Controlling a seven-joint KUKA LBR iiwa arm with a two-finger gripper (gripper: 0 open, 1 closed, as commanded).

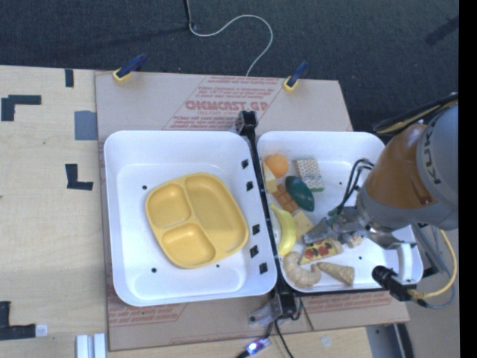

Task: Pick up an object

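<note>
A: Yellow plastic tray (196, 219), three compartments, is lying in the left bin (123, 200), tilted a little off the bin's lines. Cardboard sheet (223, 103) is sitting under both bins, clamped at its far edge by two clips (129, 67).

B: And the right bin (358, 142)?

A: Toy food is crowding its left half, against the divider. Orange (276, 164) is sitting at the far end, a speckled block (309, 173) just right of it, a dark green piece (299, 192) below those. Banana (286, 230) is running along the divider side. A pizza slice (319, 252) is lying right of the banana, with a croissant (301, 275) and a cone (337, 274) nearest the bin's front wall.

B: Gripper?

A: Gripper (337, 230) is reaching in from the bin's right side, hanging low just above the pizza slice, arm's orange band (399, 166) behind it. Can't tell how wide the jaws are standing; the dark metal is blurring together. Nothing readable between them.

B: Contact with the pizza?

A: Overlapping it from this angle. Touching or just above, can't tell.
</note>
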